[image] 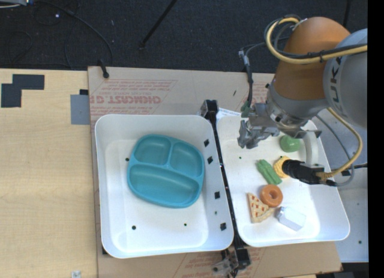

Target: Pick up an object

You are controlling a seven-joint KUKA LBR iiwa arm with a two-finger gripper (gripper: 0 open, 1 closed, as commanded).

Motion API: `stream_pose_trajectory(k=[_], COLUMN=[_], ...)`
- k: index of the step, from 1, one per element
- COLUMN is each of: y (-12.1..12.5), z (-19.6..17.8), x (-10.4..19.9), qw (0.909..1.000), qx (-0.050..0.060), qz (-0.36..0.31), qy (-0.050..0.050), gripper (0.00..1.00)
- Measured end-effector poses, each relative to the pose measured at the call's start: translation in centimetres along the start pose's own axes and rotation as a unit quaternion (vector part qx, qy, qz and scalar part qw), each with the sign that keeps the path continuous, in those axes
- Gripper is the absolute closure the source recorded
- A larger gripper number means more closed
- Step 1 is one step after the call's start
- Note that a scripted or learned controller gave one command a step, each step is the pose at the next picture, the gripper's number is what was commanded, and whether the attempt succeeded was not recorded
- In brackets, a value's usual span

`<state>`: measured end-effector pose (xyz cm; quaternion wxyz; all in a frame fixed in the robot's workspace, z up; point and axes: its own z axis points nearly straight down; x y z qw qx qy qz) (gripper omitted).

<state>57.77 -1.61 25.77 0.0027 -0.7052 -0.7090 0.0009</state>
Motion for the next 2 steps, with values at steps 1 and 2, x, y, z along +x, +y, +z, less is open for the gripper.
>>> stream_pose_trajectory(k=[1,2], y=[-2.3,-4.2], z=[1.3,3.0], x=[5.7,10.7], qw=[1.0000,1.0000], qx=[0.001,0.001], qz=[0.000,0.000], qy=[-0.001,-0.001], gripper=[1.00,1.00])
